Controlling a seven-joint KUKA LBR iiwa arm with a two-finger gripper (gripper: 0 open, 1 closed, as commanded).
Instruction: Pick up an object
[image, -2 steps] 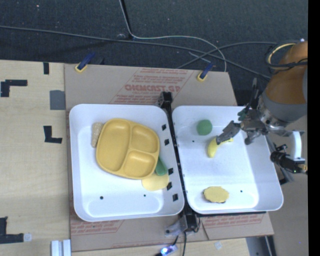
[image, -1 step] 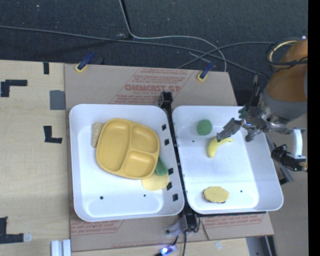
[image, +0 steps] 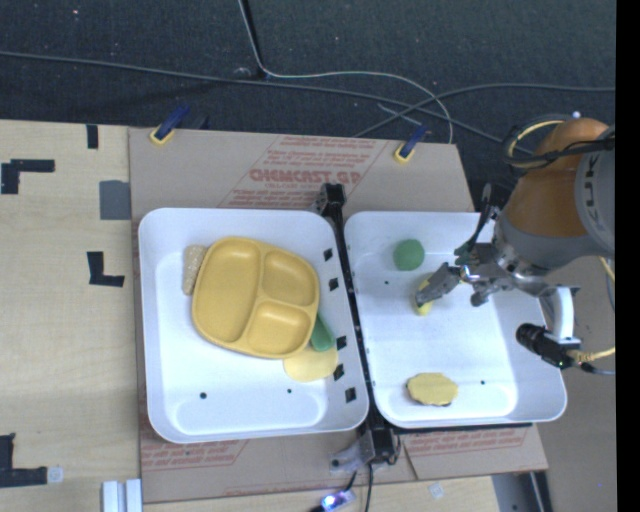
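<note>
**Claw low in the right bin**

The claw (image: 430, 295) sits in the right bin (image: 500, 395); whether it is parted or closed I cannot tell. A round green ball (image: 408, 254) lies just behind-left of it, a flat yellow piece (image: 432, 389) nearer the front rim. The left bin (image: 165, 300), well left, holds a smooth yellow divided plate (image: 255, 297).

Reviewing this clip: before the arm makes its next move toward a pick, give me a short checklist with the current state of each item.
1. Tool is over the right bin: ok.
2. A target lies near the tool: ok, the green ball sits just up and left of it.
3. An object is between the fingers: cannot tell; something small and yellowish shows at the tip.
4. Other target free to reach: ok, the yellow piece lies alone near the bin's front.
5. Left bin items are free: not ok, the yellow divided plate overlaps the objects beside it.
</note>
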